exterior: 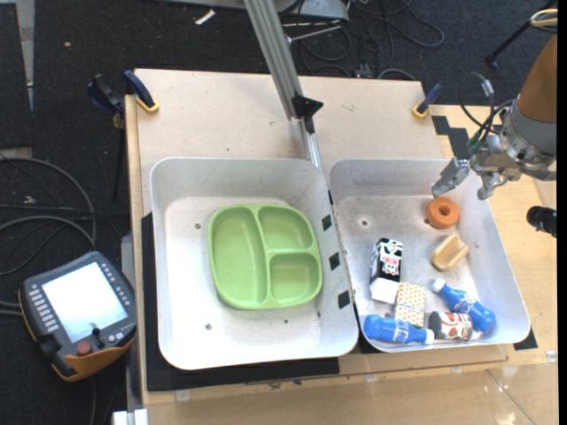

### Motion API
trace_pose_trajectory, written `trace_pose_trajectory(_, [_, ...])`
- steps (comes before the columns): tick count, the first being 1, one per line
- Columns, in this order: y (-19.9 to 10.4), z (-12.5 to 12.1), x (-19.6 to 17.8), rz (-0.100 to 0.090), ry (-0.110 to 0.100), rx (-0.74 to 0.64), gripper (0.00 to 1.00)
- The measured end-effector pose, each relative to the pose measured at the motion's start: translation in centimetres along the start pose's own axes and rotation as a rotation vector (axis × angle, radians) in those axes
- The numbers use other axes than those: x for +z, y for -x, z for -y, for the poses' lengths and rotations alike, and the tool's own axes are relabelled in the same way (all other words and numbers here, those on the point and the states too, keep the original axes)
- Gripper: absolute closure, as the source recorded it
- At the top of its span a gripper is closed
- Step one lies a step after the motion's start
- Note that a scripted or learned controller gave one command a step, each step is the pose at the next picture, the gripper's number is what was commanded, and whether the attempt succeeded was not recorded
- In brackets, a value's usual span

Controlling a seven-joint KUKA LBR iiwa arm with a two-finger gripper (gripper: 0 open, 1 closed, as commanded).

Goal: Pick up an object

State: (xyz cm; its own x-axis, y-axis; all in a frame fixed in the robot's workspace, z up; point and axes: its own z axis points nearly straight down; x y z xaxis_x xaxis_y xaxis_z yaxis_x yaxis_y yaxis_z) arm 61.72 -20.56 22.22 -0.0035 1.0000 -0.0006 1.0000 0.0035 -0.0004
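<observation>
The gripper (467, 181) is seen poised above the right bin (507, 264), its fingers spread and apparently empty. An orange ring (442, 212) lies just below; descent and closure are judged to be called for next.

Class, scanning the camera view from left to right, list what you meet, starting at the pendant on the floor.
Teach pendant → green divided plate → black-and-white carton → orange ring → gripper
</observation>
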Motion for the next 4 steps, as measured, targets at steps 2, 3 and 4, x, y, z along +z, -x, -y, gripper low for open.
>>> trace_pose_trajectory(2, [0.2,-0.1,4.4,-0.001,-0.004,0.003,0.00])
trace_pose_trajectory(3, [-0.1,-0.3,10.5,0.001,0.001,0.001,0.00])
trace_pose_trajectory(4, [0.1,-0.9,11.8,0.011,0.018,0.000,0.00])
